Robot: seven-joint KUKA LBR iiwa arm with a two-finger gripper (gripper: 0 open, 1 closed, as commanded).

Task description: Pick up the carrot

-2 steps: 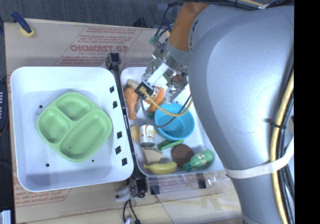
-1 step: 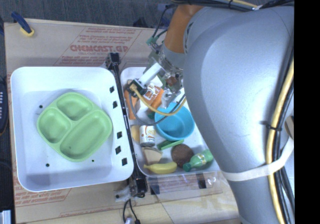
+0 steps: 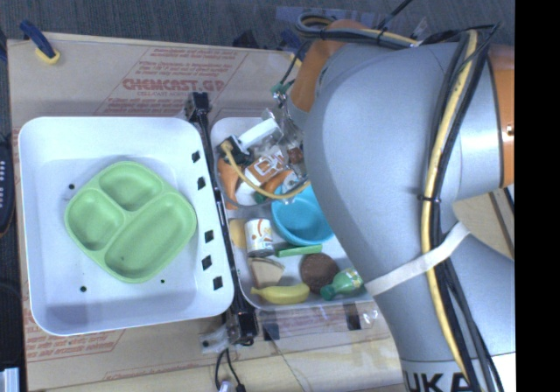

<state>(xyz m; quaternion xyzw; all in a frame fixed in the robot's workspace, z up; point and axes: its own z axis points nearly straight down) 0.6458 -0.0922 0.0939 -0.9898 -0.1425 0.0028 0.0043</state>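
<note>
Camera view | arm (image 3: 394,206) hides right bin (image 3: 229,132) | carrot (image 3: 229,180) partly covered | fingers' state: cannot tell

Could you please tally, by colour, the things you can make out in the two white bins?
Green: 3, the green three-compartment plastic plate, a green stick-shaped piece, a small green toy
Blue: 1, the blue plastic bowl
Yellow: 1, the yellow banana
Brown: 1, the brown round fruit
Orange: 1, the orange carrot
Total: 7

Arm (image 3: 394,163) over right bin (image 3: 229,132), gripper (image 3: 254,167) low at its far end, touching carrot (image 3: 229,182). Blue bowl (image 3: 302,217), can (image 3: 259,236), banana (image 3: 280,294), brown ball (image 3: 318,269) nearer. Green plate (image 3: 131,220) in left bin (image 3: 44,206).
</note>
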